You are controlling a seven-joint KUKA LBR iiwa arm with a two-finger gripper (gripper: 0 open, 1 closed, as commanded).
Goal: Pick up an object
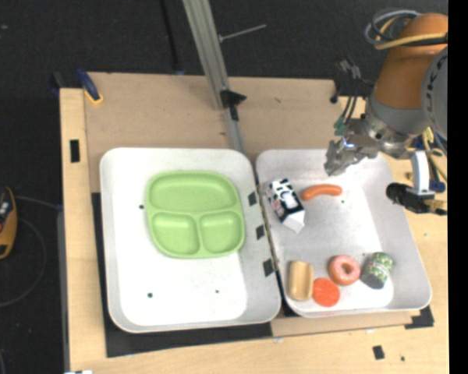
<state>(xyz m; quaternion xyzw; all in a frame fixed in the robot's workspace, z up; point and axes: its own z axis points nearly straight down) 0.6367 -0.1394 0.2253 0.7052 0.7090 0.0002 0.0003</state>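
The right bin (390, 209) holds several toy foods: an orange-red sausage (322, 192), a black-and-white milk carton (285, 203), a pink donut (344, 269), a tan bread roll (299, 280), a red-orange round piece (325, 292) and a green-grey lump (377, 269). My gripper (337, 162) hangs over the far edge of the right bin, just above and right of the sausage. Nothing shows between its fingers.
The left bin (125, 287) carries a green divided plate (195, 213). A grey metal post (210, 61) leans across the bench behind the bins. The arm (405, 84) comes in from the right.
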